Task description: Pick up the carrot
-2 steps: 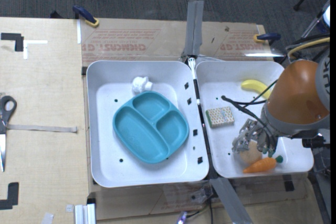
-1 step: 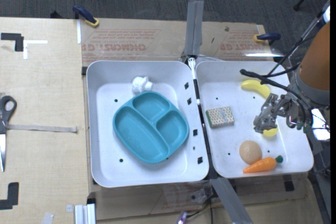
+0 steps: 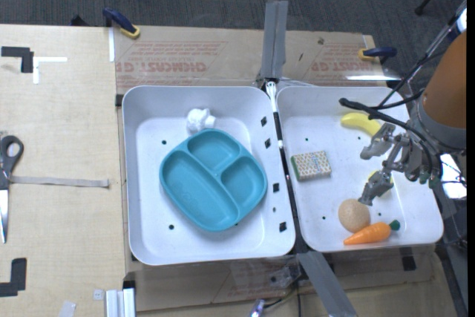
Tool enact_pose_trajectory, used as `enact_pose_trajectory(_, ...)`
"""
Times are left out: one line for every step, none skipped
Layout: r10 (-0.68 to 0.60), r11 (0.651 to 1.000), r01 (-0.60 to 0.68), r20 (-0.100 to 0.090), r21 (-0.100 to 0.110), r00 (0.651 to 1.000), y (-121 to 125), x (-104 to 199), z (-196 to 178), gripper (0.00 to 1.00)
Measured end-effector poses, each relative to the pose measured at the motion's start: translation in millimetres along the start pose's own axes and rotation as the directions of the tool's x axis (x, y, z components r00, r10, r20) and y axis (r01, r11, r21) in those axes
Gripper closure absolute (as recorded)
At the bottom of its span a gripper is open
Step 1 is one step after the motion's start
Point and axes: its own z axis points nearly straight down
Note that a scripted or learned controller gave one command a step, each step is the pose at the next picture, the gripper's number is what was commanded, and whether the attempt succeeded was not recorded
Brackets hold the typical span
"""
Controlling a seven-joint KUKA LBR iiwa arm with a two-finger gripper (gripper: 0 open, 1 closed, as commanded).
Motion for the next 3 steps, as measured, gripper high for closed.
enact_pose_trajectory(0.104, 0.995, -0.104, -0.002, 0.000, 0.995, -7.7, 4.7, 149.8, 0.00)
enact_pose_trajectory(0.102, 0.995, -0.102, 0.002, 0.000, 0.995, -7.0, 3.1, 140.5, 1.00)
enact_pose_trajectory(-0.306, 0.952, 0.306, 0.002, 0.000, 0.952, -47.1, -10.7, -12.6, 1.00)
